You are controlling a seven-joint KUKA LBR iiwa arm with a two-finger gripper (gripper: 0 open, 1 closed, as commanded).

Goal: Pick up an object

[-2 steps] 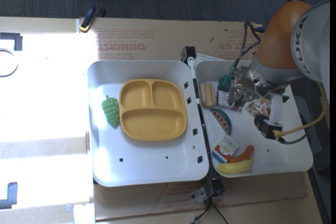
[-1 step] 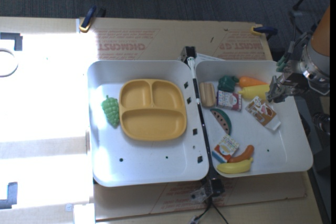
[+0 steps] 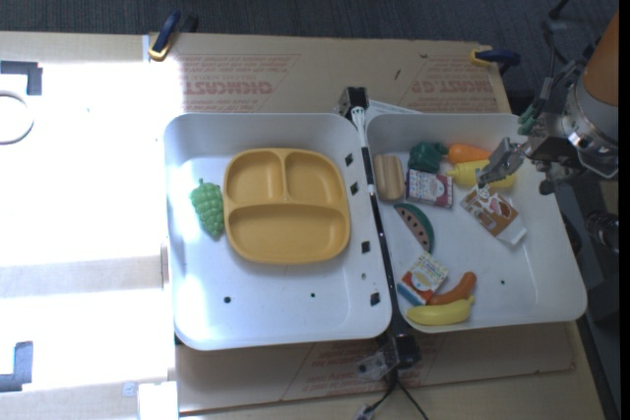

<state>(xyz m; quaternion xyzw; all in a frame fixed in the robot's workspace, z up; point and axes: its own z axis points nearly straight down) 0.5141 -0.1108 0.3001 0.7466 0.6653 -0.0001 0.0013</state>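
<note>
The right bin (image 3: 551,290) holds several toy foods. Among them are a tan bun (image 3: 390,177), a green vegetable (image 3: 428,154), an orange carrot (image 3: 469,152), a yellow fruit (image 3: 472,175), a pink-and-white packet (image 3: 430,188), a watermelon slice (image 3: 418,227), a red-and-white snack packet (image 3: 493,212), a small carton (image 3: 425,272), a sausage (image 3: 456,287) and a banana (image 3: 440,312). My gripper (image 3: 517,174) hangs over the bin's upper right part, open. One fingertip is over the yellow fruit's right end. Nothing sits between the fingers.
The left bin (image 3: 197,310) holds a yellow divided plate (image 3: 286,207) and a green bunch of grapes (image 3: 208,208) beside it. A raised divider (image 3: 369,211) separates the two bins. Cardboard (image 3: 295,74) lies under both. Clamps sit at the back corners.
</note>
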